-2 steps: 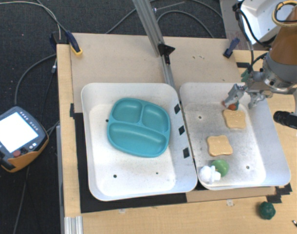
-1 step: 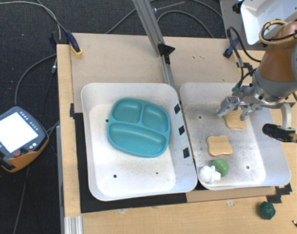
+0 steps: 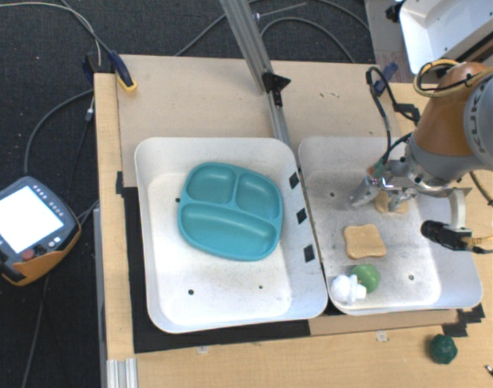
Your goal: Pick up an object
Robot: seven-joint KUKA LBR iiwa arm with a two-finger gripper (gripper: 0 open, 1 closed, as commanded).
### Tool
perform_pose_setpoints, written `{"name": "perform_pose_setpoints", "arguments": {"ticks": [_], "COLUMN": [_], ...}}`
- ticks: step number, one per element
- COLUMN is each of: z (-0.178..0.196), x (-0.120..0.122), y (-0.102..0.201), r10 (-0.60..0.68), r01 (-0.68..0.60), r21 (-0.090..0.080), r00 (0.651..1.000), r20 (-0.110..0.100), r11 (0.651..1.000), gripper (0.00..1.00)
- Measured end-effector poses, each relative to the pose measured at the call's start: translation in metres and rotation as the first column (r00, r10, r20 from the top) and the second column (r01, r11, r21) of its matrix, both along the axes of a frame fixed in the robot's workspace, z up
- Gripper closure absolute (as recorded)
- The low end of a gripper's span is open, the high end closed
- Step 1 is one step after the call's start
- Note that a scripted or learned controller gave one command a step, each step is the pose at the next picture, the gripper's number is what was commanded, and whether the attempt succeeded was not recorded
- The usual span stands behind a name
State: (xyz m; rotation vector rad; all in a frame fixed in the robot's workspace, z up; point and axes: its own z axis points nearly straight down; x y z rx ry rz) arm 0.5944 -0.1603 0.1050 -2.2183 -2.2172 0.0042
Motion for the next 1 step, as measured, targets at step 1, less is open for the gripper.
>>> {"name": "perform_pose_setpoints", "arguments": {"ticks": [1], "z": [0.0149], "x": [0.0018], "y": [0.0003], "r10": [0.000], "r01": [0.000], "r21": [-0.001], "r00": [1.000], "r20": [0.007], "r11": [1.000], "gripper": [1.00]}}
